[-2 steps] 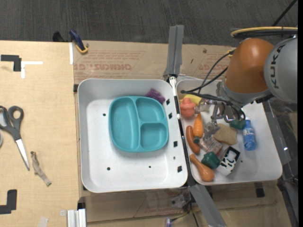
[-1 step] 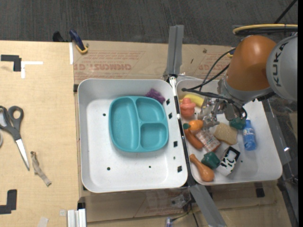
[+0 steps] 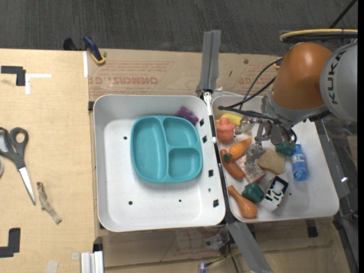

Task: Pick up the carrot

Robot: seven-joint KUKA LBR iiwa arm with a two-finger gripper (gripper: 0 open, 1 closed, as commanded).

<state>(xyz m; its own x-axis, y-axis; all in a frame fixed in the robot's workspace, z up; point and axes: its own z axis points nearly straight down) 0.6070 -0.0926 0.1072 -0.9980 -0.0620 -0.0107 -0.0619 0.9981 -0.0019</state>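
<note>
The arm [image 3: 307,78] hangs over the right bin [image 3: 324,198], its gripper [image 3: 260,147] low among the clutter, though I cannot tell its state. The carrot [image 3: 239,148] lies in that bin just left of the gripper, apparently not yet lifted, so the pick seems undone.

The bench [image 3: 45,152] bears two white bins [image 3: 108,198], scissors [image 3: 17,158].

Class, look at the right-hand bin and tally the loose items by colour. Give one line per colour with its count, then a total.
Orange: 3, the carrot, a second orange piece and an orange gourd shape
Yellow: 1
Pink: 1
Green: 2
Blue: 1, bottle
Tan: 1
Black and white: 1
Total: 10; smaller pieces under the arm are unclear.
</note>
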